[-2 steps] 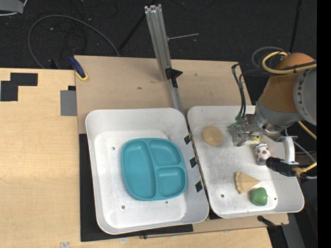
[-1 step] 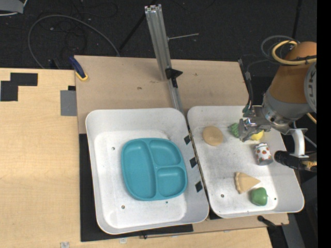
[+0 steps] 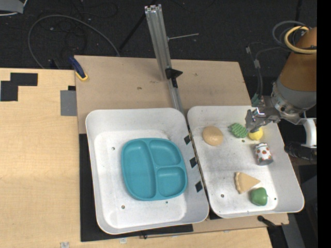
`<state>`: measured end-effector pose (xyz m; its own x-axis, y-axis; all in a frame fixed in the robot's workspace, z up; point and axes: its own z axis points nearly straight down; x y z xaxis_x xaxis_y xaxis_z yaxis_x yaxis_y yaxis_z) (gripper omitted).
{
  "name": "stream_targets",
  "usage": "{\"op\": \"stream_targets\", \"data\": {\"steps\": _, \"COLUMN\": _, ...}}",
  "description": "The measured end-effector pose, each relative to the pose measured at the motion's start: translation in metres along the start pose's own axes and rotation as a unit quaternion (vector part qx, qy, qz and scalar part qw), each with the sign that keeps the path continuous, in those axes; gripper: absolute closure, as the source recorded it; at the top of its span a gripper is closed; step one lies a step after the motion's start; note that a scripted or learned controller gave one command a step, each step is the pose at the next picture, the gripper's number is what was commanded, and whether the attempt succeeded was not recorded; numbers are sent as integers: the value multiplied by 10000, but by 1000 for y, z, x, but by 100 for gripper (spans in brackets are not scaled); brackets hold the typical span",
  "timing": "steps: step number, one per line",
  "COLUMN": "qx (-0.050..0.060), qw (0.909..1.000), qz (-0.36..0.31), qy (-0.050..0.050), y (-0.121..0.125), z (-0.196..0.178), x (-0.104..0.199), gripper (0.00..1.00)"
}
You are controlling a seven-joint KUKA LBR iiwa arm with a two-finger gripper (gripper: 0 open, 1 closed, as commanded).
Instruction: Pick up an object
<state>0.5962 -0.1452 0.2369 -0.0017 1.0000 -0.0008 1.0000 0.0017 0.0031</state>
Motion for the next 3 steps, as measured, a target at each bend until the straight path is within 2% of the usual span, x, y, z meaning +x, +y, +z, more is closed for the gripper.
{"op": "stream_targets", "data": {"steps": 1, "qx": 21, "qw": 10000, "qz": -14, "qy": 12, "y": 4, "z": -3, "x": 44, "gripper": 100}}
{"op": "stream_targets", "data": {"steps": 2, "qx": 35, "qw": 10000, "qz": -15, "qy": 14, "y": 9, "z": 10, "x": 100, "gripper": 100}}
{"op": "stream_targets", "data": {"steps": 3, "qx": 23, "qw": 10000, "qz": -18, "qy": 13, "y": 13, "z": 1, "x": 149, "gripper": 100}}
